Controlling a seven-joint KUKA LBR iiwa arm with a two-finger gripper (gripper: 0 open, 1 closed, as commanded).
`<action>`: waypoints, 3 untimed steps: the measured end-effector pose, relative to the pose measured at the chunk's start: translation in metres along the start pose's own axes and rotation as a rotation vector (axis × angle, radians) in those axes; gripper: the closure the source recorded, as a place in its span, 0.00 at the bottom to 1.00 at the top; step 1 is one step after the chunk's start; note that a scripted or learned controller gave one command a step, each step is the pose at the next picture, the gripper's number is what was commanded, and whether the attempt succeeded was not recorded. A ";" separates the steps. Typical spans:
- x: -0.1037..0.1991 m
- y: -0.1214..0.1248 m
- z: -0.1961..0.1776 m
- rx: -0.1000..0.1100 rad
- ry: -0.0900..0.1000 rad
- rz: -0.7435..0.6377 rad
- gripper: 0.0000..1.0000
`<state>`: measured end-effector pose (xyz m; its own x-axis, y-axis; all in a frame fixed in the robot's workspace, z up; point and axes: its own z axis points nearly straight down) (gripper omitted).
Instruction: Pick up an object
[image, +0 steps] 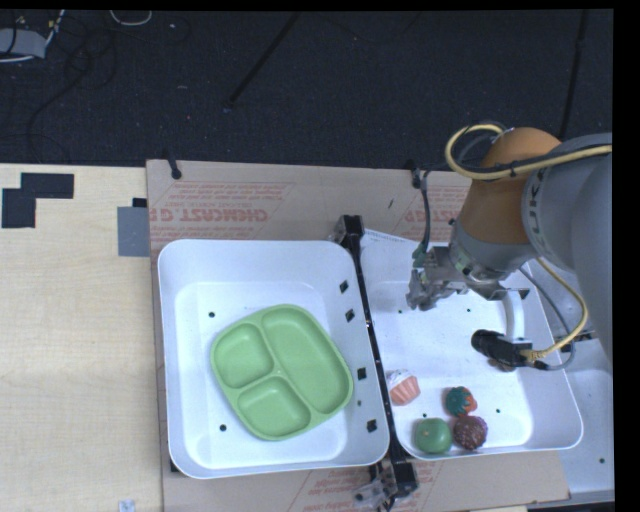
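Small objects (440, 415) sit in the right bin (560, 425); a green tray (281, 372) fills the left bin (185, 300).

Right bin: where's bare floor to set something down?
Right bin: bare middle, between gripper at the far end and the toys. Crowded near edge: cupcake, green ball, maroon ball, teal toy.

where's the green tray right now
In the camera view the green tray lies flat in the left bin, across the divider from the right bin with the small objects.
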<state>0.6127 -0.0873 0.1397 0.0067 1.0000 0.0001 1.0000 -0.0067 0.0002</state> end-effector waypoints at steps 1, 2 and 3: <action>0.002 0.011 -0.054 -0.003 0.000 -0.007 1.00; 0.002 0.020 -0.102 -0.003 0.000 -0.007 1.00; 0.055 0.003 -0.109 0.004 0.003 -0.011 1.00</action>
<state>0.6162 -0.0323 0.2490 -0.0043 1.0000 0.0026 1.0000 0.0043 -0.0033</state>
